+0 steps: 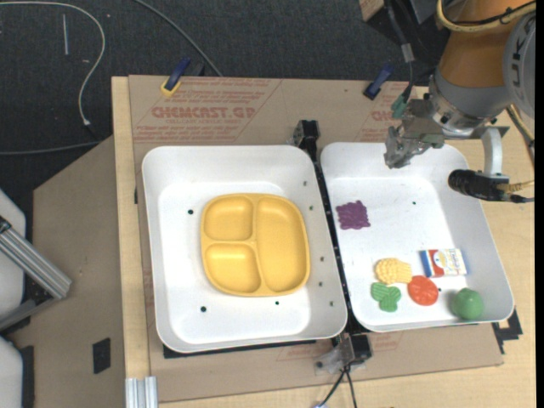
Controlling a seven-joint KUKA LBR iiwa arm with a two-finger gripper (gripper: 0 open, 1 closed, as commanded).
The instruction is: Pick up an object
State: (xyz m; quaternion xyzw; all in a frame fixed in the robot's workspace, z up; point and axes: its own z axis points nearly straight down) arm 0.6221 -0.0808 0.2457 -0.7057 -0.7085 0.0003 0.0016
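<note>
Dark carpet [255, 24] lay behind the bench, with a thin white cable [89, 66] looping across it, and on my feed the cardboard sheet [246, 109] under both bins carried red print and two blue clips at its far edge. I saw the left bin [170, 185] holding a yellow divided plate [255, 245], three compartments, sitting flat near the bin's middle. In the right bin [399, 202] a purple grape bunch [353, 216] lay alone toward the left wall, well apart from the cluster at the near end: a yellow corn piece [393, 270], a green leafy piece [385, 296] just below it, a red tomato-like piece [422, 291] beside them, a small white carton [442, 263] with blue and red print (too small for me to read), and a green ball [467, 303] at the near right corner. The arm came in from the right, its orange band [480, 49] high in view, and the gripper [399, 158] hung over the far edge of the right bin, well apart from every object. Its fingers pointed down and looked close together, but at that angle I could not tell how far apart they were; I saw nothing held between them.
</note>
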